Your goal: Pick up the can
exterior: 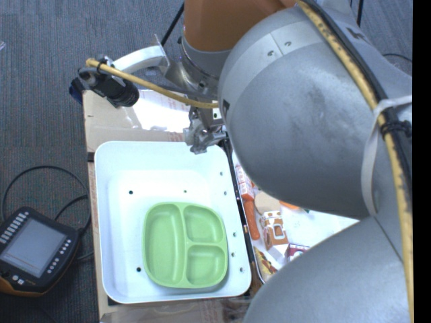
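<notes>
— Looking for the hand (202,138)? It's just above the middle of the frame, hanging over the far rim of the left bin (108,180).

— Open or closed?

— I can't tell from here. It's small and dark under the wrist, and nothing shows in its grip.

— What's in that bin?

— A green divided plate (185,244), lying flat towards the lower edge of the frame, well apart from the hand.

— And the can?

— I can't pick it out. The grey arm (303,126) covers most of the right bin (323,226). In the strip I can see, right of centre and low, there are a few printed packets (273,229) and a reddish piece beside the bin wall, but I can't say any of them is the can.

— Anything else?

— A handheld control screen (30,251) on the floor at lower left.
</notes>
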